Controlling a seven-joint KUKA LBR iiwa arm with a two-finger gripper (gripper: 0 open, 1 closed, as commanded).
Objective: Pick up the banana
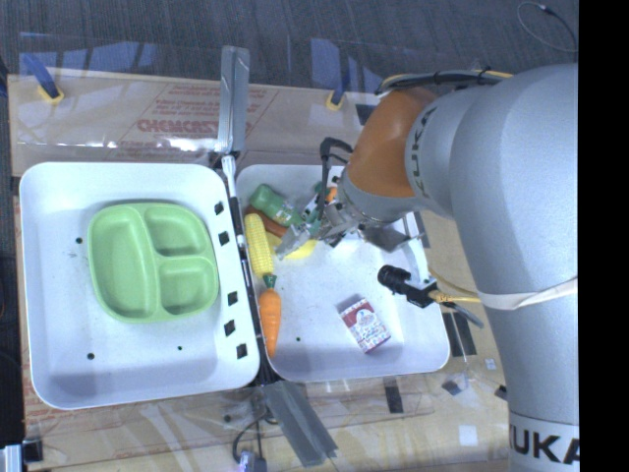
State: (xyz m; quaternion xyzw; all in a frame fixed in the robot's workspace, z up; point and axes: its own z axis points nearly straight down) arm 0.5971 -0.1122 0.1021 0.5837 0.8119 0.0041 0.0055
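In the right bin [423,357], a small part of the yellow banana [306,251] shows near the upper left, just right of the corn cob. My gripper [298,238] is lowered right over the banana and covers most of it. The grey arm with its orange band [393,150] reaches in from the right and hides the bin's back right part.
A yellow corn cob [257,245] and an orange carrot [269,320] lie along the right bin's left wall. A green item [267,203] lies at the back, and a red and white packet [366,324] at the front middle. The left bin [49,362] holds a green divided plate [152,260].
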